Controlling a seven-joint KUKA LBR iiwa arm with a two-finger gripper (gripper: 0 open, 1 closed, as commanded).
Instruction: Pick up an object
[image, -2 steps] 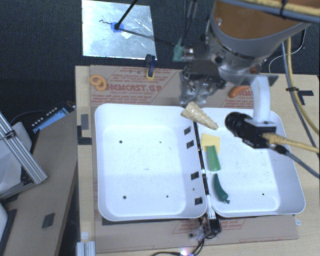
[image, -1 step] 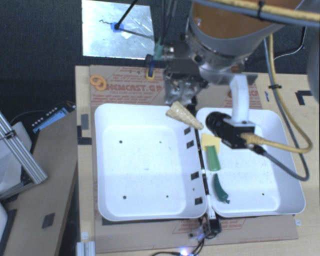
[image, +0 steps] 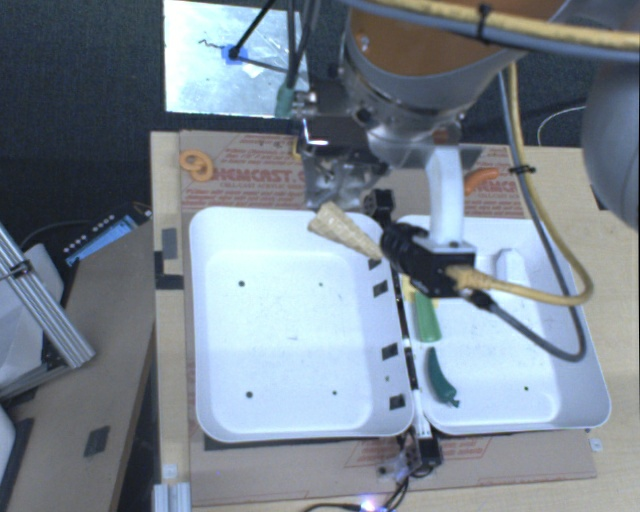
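Currently, claw at upper centre, above left bin's far rim, finger state indiscernible; cone-shaped object just below it on that rim; green objects in right bin

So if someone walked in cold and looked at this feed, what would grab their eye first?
Probably the arm, looming large across the top of the view, its claw down at the far rim of the left bin. Right under it, a tan ridged cone lies on that bin's far right corner. After that, the green pieces in the right bin, near the divider.
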